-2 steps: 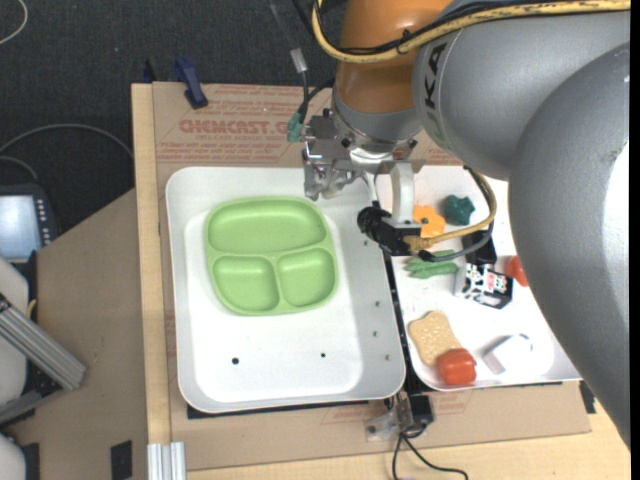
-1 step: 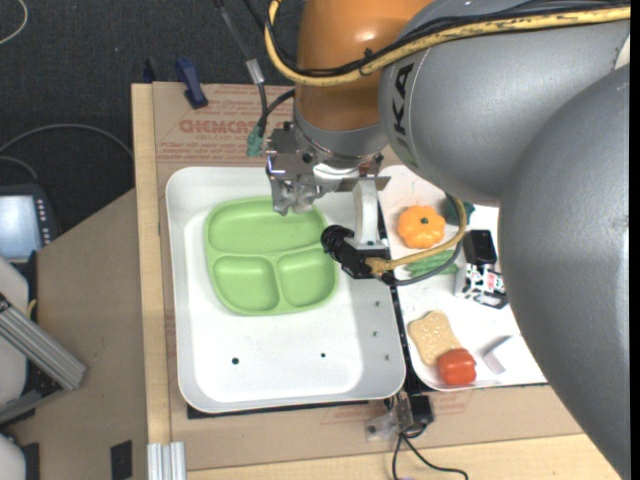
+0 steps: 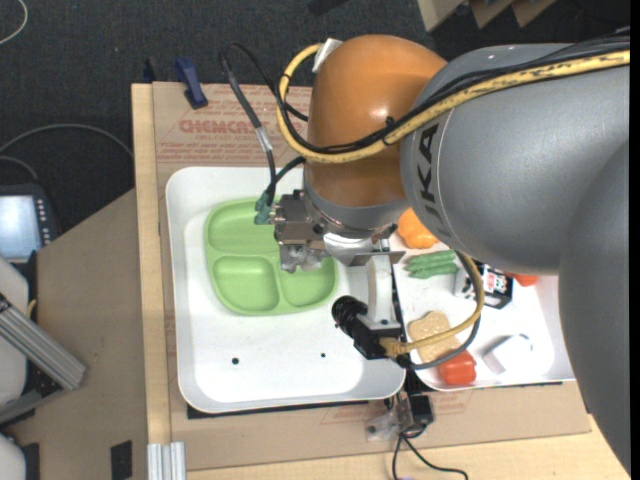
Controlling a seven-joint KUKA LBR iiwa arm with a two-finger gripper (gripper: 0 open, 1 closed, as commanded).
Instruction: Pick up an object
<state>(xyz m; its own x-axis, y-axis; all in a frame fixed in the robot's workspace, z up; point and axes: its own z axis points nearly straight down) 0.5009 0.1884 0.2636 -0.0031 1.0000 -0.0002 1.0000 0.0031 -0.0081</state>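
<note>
A light green divided plate (image 3: pixel 245 258) lies in the left bin (image 3: pixel 230 368), toward its back. My gripper (image 3: pixel 300 256) hangs over the plate's right edge, and the wrist above hides most of it. In the right bin (image 3: pixel 545 363) I see an orange piece (image 3: pixel 415 234), a green pod-like piece (image 3: pixel 432 264), a tan bread-like slice (image 3: pixel 432 330), a red piece (image 3: pixel 458 369) and a small white piece (image 3: pixel 506 348). The arm covers most of the right bin.
A small dark, white and red item (image 3: pixel 497 283) lies beside the green piece. The front half of the left bin is bare white floor. A brown cardboard sheet (image 3: pixel 215 128) lies under the bins at the back.
</note>
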